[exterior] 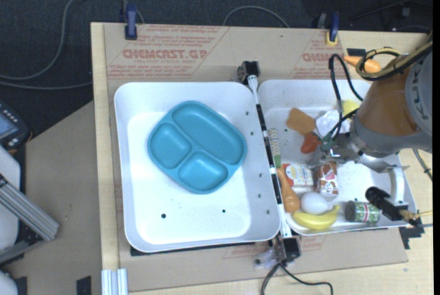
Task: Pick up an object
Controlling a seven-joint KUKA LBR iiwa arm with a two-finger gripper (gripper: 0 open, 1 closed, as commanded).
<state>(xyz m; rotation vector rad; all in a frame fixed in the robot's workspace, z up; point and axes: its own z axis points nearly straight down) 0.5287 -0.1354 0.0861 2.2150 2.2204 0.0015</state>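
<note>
The tool [328, 151], grip state unclear, hangs amid a red tomato [310, 143], carton [327, 179] and egg [315, 203].

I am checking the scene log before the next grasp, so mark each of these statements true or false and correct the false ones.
1. The blue divided plate lies in the left bin. True.
2. The banana lies on the blue plate. False: it lies in the right bin, at its near edge.
3. The white egg lies right beside the banana. True.
4. The arm's gripper is over the left bin. False: it is over the right bin, among the toy foods.
</note>
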